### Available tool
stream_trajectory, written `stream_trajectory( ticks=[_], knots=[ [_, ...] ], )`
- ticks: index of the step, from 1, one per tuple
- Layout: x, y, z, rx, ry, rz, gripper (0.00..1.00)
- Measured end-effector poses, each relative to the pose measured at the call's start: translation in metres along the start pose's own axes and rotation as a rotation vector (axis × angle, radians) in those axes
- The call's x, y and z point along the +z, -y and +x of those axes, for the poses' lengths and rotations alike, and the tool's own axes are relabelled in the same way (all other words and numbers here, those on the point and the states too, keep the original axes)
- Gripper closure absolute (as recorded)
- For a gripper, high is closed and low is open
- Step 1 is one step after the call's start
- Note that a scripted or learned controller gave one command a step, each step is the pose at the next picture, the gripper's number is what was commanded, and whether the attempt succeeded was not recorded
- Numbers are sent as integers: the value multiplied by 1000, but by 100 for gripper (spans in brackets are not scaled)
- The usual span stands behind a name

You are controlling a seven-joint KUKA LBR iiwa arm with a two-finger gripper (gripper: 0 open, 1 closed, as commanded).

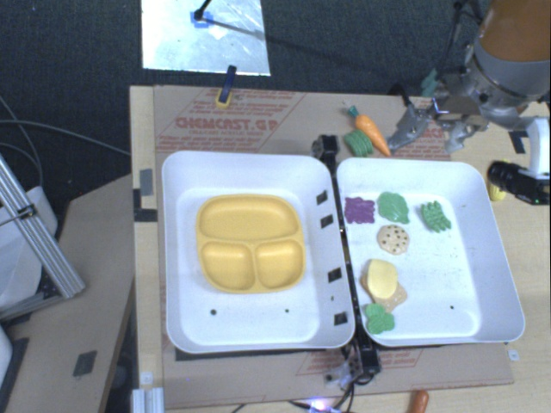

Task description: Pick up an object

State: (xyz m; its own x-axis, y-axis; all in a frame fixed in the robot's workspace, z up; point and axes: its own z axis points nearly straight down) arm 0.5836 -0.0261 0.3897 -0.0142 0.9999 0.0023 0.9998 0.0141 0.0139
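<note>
2 white bins sit side by side on the bench. The left bin (176, 231) holds a yellow tray (250, 241) with 3 compartments. The right bin (482, 256) holds 6 small toy foods: a purple piece (359, 209), a green leafy piece (393, 206) just beside it, another green piece (436, 216) further right, a cookie (393, 238) below them, a yellow piece (380, 279) lower still, and a small green piece (379, 318) near the bin's front edge.

A toy carrot (372, 131) lies on the cardboard behind the right bin, outside it.

The gripper (430, 127) hangs above the bench behind the right bin's back rim, right of the carrot. Its metal fingers (407, 127) stand apart with nothing between them.
</note>
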Motion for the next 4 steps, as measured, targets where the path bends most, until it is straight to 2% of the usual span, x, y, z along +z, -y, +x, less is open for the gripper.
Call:
stream_trajectory(
  ticks=[1, 2, 3, 4],
  knots=[
    [-96, 46, 50, 2, -1, 0, 0],
    [-101, 44, 46, 5, 3, 6, 100],
    [-32, 90, 15, 16, 3, 19, 100],
    [-24, 96, 11, 14, 3, 11, 100]
  ],
)
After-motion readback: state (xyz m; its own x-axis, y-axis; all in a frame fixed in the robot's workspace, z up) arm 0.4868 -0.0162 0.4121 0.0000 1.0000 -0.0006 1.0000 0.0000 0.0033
